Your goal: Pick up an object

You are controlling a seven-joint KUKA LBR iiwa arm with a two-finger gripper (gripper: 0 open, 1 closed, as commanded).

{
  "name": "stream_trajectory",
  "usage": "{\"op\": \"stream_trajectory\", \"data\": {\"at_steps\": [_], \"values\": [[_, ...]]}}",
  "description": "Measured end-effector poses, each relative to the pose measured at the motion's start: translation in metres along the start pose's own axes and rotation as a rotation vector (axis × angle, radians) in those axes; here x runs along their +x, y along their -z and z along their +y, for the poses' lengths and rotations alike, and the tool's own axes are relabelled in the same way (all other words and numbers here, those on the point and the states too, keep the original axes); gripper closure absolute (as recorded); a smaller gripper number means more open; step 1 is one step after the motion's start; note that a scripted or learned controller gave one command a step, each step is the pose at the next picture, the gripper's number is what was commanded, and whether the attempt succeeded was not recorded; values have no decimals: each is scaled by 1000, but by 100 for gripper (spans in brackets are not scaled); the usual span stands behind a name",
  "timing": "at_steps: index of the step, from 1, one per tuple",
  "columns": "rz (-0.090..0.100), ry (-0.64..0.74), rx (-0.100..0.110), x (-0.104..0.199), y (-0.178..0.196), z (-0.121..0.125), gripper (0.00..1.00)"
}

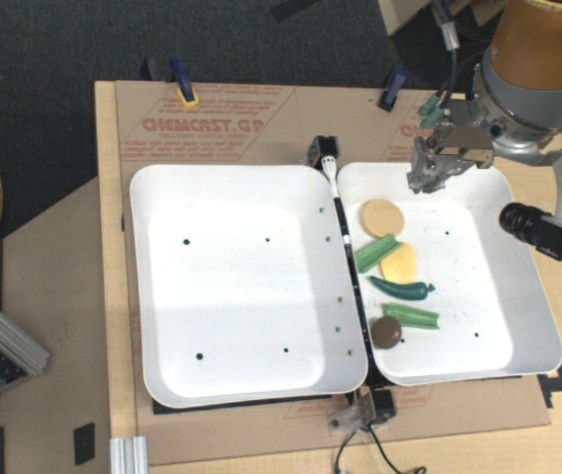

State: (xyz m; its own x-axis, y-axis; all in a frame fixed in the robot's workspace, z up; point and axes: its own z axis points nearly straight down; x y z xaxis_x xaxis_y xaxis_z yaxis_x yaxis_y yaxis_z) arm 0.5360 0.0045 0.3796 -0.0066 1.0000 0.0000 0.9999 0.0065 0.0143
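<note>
Fingers (425,180) together, holding nothing

A single fixed camera looks down at a slant from above the worktop (261,117), far enough to take in both white bins (152,265) side by side, with the arm (542,38) entering from the right.

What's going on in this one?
A robot arm reaches in from the right, its gripper above the far part of the right bin. Nothing shows between its fingers. The toy food lies along that bin's left side: a tan disc, green pieces, a yellow piece, a dark green pepper and a brown disc. No pick made yet.
</note>
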Motion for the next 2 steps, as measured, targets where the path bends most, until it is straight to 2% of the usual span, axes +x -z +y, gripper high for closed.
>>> {"op": "stream_trajectory", "data": {"at_steps": [1,2], "values": [[-1,-2,4,27,33,87,100],[2,-1,2,81,104,134,100]]}}
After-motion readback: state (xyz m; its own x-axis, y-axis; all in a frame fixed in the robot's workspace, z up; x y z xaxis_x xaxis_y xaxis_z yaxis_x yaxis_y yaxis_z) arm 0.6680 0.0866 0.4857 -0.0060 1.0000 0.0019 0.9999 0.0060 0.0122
